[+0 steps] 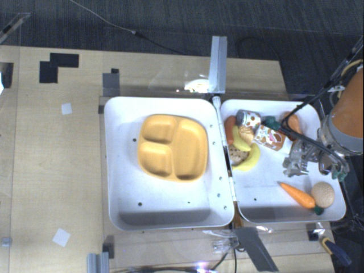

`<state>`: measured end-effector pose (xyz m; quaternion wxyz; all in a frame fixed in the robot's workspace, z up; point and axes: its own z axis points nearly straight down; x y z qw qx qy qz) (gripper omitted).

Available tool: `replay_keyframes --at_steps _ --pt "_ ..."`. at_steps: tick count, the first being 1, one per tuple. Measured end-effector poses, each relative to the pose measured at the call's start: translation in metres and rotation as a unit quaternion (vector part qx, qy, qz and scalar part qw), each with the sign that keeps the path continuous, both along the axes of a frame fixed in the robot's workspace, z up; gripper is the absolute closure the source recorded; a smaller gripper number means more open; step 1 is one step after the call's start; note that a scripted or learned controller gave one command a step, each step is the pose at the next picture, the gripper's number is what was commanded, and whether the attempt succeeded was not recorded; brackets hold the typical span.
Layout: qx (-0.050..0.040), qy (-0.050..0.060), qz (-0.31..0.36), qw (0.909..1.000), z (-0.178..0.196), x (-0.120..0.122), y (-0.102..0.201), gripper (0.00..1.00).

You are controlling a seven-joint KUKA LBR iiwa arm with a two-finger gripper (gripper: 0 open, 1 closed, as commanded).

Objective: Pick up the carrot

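Observation:
The carrot (297,194) lies in the right bin (267,209) near its front right corner. It is orange, with its green stub pointing to the front right and its tip pointing left. My gripper (297,164) hangs just behind the carrot, a little above the bin floor and apart from it. Nothing shows in the gripper.
A beige round object (323,193) sits right beside the carrot's thick end. At the back left of the right bin are a banana (246,158), a can (248,118), a small box (269,137) and other food items. The left bin holds a yellow divided plate (173,147).

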<state>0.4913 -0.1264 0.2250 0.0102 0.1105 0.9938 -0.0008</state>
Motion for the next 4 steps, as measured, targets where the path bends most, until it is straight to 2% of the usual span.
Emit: replay_keyframes --at_steps 1,2,3,4 --pt "0.0010 0.004 0.000 1.0000 -0.004 -0.002 0.000 0.00" --pt "-0.0002 0.001 0.026 0.9997 -0.133 0.014 -0.010 0.00" --pt "-0.0004 -0.001 0.029 0.9996 -0.121 0.016 -0.008 1.00" --pt "-0.0001 0.003 0.020 0.9998 -0.037 -0.001 -0.018 1.00"
